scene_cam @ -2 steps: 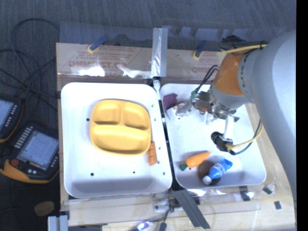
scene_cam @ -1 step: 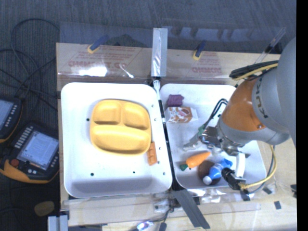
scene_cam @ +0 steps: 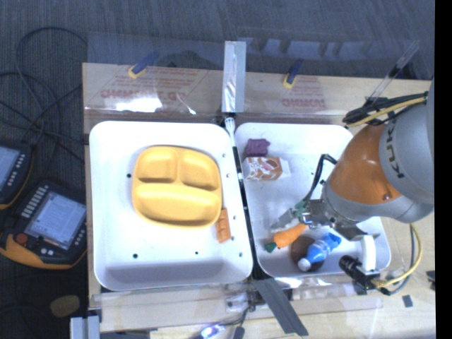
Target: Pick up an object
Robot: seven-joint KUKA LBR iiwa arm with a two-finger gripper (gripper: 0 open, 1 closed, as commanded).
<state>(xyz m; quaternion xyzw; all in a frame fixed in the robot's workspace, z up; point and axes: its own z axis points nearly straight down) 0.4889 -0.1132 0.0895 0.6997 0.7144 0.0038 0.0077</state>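
**Arm over the right bin's clutter**

Bins, two of them, shallow and white, sit side by side on a wooden bench seen from above. The left bin holds a yellow divided tray near its middle, with a small orange piece lying just beside the tray's right lower corner, against the bin's inner wall. The right bin holds a purple object near its upper left, and just below that a brown and white packet. Lower down, a cluster lies close together: an orange carrot-shaped toy with a green tip, a dark brown round object, and a small blue and white bottle resting against it. The grey arm with its orange band reaches in from the right, and its gripper hangs just above this cluster, near the carrot toy. Whether its fingers are spread or closed cannot be told from this angle. Nothing is visibly lifted.
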